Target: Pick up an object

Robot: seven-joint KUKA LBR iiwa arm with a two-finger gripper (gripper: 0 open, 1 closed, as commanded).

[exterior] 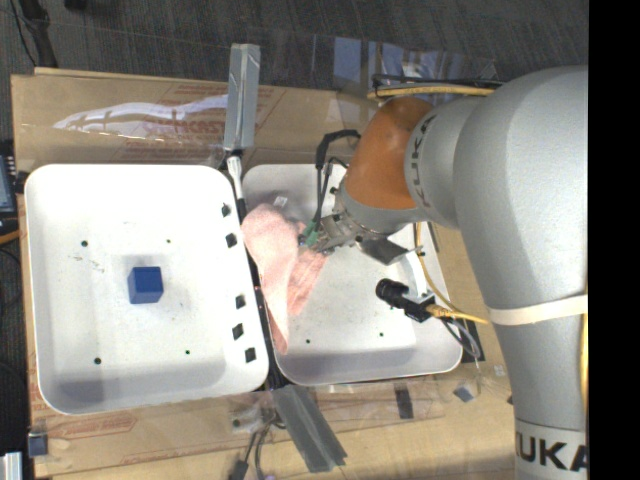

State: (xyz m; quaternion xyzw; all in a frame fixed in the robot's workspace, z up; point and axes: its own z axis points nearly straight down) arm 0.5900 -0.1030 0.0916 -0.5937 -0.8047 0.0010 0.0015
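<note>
Pink cloth [278,268] lies crumpled along the left side of the right bin [350,363], draped down against the wall shared with the left bin [60,268]. Its upper right edge meets the gripper [318,236], which sits low over the fabric beneath the orange wrist band [385,163]; I cannot tell how the gripper is set. Well apart, a small blue cube [146,284] rests on the left bin's floor. Both bins sit on the counter [120,118].
</note>
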